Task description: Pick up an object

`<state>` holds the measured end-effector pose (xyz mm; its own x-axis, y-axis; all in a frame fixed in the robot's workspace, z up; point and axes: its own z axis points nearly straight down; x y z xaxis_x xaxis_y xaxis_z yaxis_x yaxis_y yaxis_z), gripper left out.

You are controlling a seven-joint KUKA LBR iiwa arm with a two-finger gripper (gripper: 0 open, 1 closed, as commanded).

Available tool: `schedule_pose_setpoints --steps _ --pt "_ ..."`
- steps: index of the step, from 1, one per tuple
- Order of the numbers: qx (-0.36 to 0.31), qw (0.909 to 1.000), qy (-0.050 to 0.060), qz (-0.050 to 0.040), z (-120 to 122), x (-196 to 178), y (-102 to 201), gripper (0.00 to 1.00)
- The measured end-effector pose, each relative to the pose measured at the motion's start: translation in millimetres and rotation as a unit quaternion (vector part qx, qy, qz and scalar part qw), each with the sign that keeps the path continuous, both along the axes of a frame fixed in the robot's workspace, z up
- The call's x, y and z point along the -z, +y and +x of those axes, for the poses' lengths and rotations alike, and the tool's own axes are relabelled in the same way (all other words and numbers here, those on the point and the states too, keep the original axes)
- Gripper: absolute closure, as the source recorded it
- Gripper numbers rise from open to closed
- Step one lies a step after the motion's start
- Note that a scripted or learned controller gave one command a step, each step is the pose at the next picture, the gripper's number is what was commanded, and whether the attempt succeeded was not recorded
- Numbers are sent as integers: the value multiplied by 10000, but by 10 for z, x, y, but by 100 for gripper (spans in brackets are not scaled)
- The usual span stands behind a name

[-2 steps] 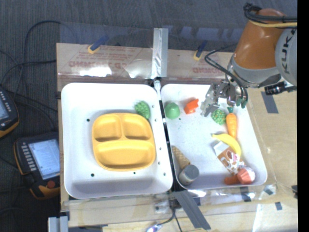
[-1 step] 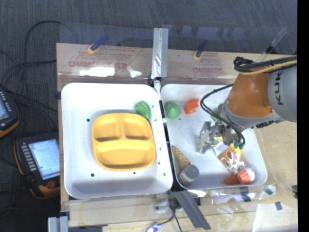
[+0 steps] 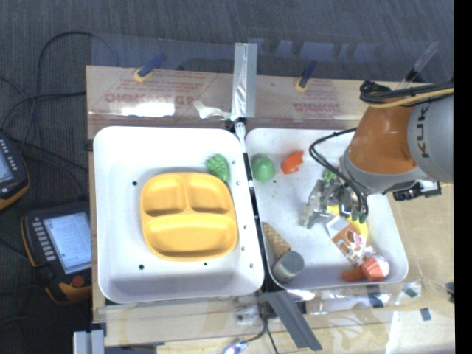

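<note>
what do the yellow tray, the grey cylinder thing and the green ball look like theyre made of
Yellow tray: likely moulded plastic, matte with a soft sheen; uniform colour, rounded compartment ridges.
Grey cylinder: unclear, plastic or dull metal; flat grey, no bright glints.
Green ball: probably plastic or rubber toy; smooth, even colour, faint highlight.

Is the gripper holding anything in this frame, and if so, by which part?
Nothing shows between its fingers. The gripper hangs over bare floor of the right bin, beside a yellow packet.

Grey arm (image 3: 441, 135) with orange band (black cables looped above), dark lettering, metallic jaws.
</note>
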<state>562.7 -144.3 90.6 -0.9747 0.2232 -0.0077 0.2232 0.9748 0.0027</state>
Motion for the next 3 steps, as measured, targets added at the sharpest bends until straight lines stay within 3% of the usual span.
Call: schedule_pose_setpoints --steps 1,2,3 --pt "1 10000 -27 -12 10 6 -6 0" --pt "-690 9975 157 -26 883 -21 18 0" --pt "-443 9990 3 -29 -89 7 -88 0"
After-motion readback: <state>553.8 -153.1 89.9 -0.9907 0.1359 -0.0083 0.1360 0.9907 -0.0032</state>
